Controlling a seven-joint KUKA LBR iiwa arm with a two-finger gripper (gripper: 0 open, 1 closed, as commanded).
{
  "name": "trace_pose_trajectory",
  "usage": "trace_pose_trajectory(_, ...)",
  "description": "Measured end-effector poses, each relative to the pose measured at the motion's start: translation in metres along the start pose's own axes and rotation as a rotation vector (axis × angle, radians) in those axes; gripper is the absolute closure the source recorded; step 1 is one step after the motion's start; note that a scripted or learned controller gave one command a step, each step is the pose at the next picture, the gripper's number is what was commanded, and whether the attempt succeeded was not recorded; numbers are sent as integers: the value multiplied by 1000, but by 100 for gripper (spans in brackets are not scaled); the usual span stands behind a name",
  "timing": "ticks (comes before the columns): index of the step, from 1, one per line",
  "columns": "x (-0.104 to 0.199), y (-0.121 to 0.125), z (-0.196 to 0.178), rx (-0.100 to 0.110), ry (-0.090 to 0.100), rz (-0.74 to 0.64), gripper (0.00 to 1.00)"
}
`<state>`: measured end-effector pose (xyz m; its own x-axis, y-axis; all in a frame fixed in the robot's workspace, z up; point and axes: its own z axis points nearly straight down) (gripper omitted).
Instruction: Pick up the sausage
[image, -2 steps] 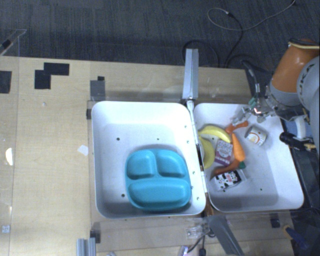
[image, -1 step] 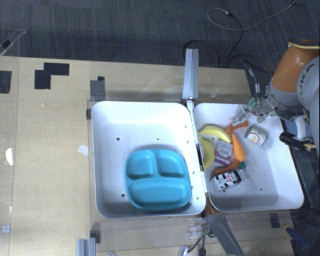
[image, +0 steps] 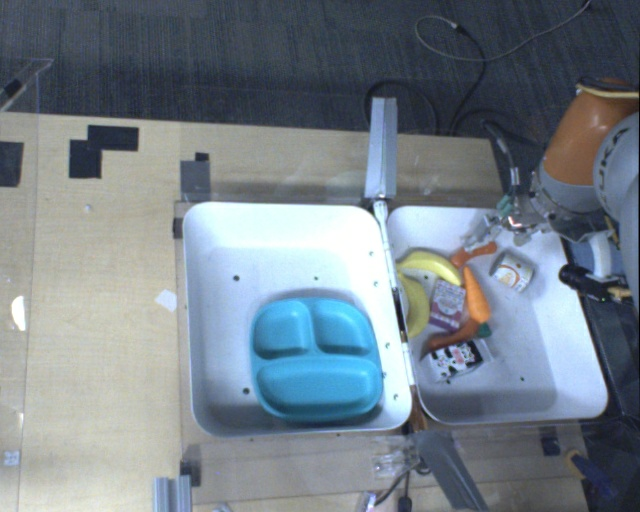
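Nearest to us, at the bottom of the view, we see the front rim of the left bin (image: 300, 428), and just above it the blue divided plate (image: 316, 360), which sits toward six o'clock inside that bin with two small compartments on its far side and one long one on its near side. The right bin (image: 560, 400) touches the left one along a shared middle edge. In its nine o'clock half lies a cluster of things: a yellow banana (image: 420, 280) curving along the dividing wall, an orange carrot (image: 476, 293) lying from twelve to six just to its right, a small purple packet (image: 447, 303) between them, and a black-and-white printed card (image: 461, 358) at the six o'clock end of the cluster. The sausage (image: 451, 337) appears as a reddish-brown piece lying slantwise just above that card and below the carrot, partly tucked under the packet. A small white tub (image: 511, 271) stands apart toward one o'clock of the carrot. The gripper (image: 516, 218) hovers over the bin's twelve o'clock rim, well apart from the sausage; whether it is clenched or released we cannot tell.
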<state>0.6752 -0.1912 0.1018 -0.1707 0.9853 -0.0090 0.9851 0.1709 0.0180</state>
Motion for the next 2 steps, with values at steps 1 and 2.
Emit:
trace_pose_trajectory(1, 0, 0, 0, 0, 0, 0, 0)
trace_pose_trajectory(2, 0, 0, 0, 0, 0, 0, 0)
